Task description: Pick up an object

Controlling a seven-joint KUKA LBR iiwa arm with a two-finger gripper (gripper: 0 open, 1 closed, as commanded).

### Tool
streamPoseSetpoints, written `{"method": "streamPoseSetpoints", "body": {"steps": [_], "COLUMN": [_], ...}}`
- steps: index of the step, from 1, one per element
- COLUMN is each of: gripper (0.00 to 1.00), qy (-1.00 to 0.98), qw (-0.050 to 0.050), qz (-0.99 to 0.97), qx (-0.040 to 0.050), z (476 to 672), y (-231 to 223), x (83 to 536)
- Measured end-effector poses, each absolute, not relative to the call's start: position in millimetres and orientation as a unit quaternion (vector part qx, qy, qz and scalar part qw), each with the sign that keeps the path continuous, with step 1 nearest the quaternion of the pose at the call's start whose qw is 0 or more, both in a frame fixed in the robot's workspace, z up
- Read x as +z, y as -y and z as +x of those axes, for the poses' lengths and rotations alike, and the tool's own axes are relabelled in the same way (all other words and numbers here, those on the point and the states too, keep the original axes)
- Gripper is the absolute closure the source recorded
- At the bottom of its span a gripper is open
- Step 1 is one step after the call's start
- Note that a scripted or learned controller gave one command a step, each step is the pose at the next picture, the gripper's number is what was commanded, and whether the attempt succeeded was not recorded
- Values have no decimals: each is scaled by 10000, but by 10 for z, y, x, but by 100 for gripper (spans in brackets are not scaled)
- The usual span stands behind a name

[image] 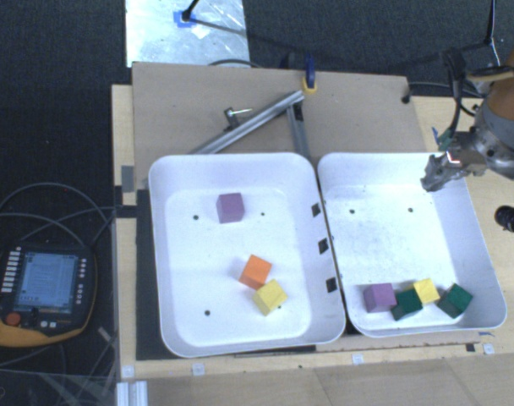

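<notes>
My gripper [434,178] hangs over the far right corner of the right bin [392,163], well apart from every block. Along that bin's near edge lie a purple block [379,297], a dark green block [406,304], a small yellow block [426,290] and a second green block [455,299]. The left bin [168,176] holds a purple block [230,207] near its far side, with an orange block [255,271] and a yellow block [270,296] touching each other nearer the front.
A metal bar [248,121] lies slanted on the cardboard sheet behind the bins. A teach pendant [39,290] with cables sits on the floor at the left. A silver foil sheet [186,19] lies at the top.
</notes>
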State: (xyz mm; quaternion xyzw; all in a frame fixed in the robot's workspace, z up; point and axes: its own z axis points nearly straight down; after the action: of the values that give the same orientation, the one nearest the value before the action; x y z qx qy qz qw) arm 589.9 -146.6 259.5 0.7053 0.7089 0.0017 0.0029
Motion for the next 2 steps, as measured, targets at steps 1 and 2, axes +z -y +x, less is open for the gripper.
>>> {"method": "streamPoseSetpoints", "body": {"steps": [1,2], "gripper": [100,100], "qy": [-7107,-7107], "qw": [-7,-13], "qz": [7035,7034], "qx": [7,6], "z": [5879,5706], "y": [909,355], "x": [2482,2391]}}
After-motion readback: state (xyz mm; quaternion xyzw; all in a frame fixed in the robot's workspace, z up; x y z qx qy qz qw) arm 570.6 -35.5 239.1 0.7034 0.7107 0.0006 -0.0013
